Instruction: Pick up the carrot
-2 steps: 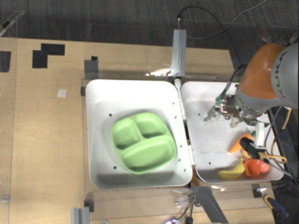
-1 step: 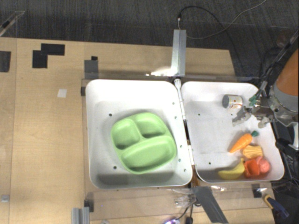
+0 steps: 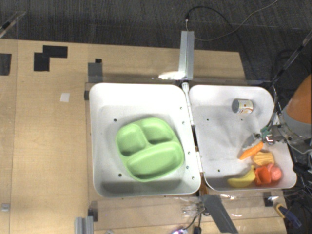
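Overhead view of the table (image 3: 44, 145) with its two white bins. You are seeing the arm (image 3: 300, 108) cut off by the frame's right edge, so little beyond its orange band and grey wrist is showing; the hand (image 3: 263, 136) is small and dark against the bin wall, and whether it is released or clenched you cannot tell from here. It is sitting at the right side of the right bin (image 3: 214, 130), with its tip just beside, perhaps touching, the upper end of the carrot (image 3: 250, 151); contact is too fine to make out. Crowding the carrot in the bin's near right corner are a yellow-orange item (image 3: 263, 158) touching its lower side, a red tomato-like item (image 3: 268, 173) below that, and a banana (image 3: 242, 180) along the front wall. A small grey can (image 3: 242, 106) is lying on its side well apart, near the back wall. The left bin (image 3: 105, 106) is holding a green divided plate (image 3: 149, 148). The carrot is lying flat and slanted, bright orange, short and tapered.
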